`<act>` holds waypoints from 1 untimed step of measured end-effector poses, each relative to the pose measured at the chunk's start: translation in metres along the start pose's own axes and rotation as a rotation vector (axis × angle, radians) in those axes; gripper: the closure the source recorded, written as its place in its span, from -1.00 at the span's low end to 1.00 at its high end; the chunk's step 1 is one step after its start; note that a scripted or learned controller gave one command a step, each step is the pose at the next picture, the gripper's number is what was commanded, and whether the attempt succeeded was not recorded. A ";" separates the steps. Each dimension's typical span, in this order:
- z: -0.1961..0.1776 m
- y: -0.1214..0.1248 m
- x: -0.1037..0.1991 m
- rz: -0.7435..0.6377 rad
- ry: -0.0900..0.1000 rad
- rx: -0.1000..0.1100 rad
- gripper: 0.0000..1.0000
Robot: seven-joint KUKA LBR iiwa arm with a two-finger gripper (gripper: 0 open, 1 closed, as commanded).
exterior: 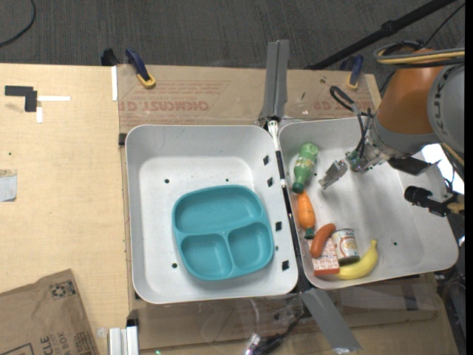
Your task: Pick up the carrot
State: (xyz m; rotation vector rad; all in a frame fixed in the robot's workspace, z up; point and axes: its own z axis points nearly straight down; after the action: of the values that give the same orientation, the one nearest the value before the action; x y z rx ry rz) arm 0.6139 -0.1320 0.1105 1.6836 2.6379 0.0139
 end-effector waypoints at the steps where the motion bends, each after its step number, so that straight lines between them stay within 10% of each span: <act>1: 0.007 -0.016 0.034 0.272 -0.011 -0.016 -1.00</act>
State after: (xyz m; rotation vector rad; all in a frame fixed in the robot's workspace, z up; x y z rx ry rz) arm 0.5854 -0.1081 0.1035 2.0158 2.3727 0.0277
